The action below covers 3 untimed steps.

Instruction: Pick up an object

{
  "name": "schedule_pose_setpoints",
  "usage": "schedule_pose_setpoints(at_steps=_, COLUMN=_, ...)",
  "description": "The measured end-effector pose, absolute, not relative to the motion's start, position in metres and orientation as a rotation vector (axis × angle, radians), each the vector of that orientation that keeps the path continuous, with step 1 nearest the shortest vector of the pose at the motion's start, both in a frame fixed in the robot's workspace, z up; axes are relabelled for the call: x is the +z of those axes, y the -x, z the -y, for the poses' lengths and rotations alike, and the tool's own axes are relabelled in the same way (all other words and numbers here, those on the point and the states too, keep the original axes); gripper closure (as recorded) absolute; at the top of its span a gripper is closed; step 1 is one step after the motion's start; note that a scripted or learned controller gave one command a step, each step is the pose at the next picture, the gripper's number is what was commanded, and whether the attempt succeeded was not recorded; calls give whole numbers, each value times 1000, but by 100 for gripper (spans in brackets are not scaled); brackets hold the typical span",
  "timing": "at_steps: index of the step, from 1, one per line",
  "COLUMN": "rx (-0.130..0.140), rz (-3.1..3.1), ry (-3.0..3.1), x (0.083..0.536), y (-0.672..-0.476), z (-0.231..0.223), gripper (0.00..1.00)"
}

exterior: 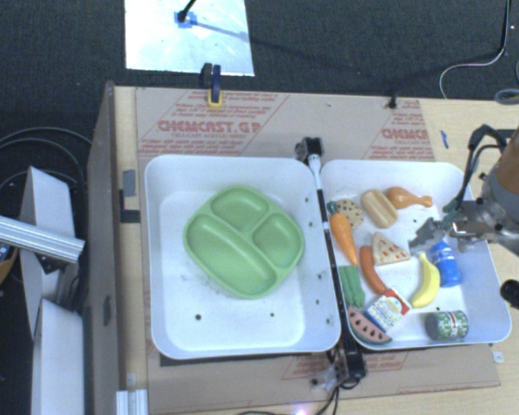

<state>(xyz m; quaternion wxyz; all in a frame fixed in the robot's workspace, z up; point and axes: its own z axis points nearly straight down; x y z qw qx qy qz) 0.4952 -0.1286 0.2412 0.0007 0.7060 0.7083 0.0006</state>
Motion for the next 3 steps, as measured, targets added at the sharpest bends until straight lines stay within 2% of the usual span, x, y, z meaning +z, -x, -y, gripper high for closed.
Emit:
schedule_pose_setpoints(at_steps=1, rx=-5, rz=-2236, ry=-2218, x=133, y=-509, z=83, gripper=0)
schedule_pose_setpoints(at_steps=2, rx=-1, rz=-2221, ry=-2223, x=82, y=-507, z=102, gripper=0)
schedule_pose_setpoints(at_steps=3, rx=4, rz=-2224, ry=-2219, x=94, y=-508, z=100, gripper=100)
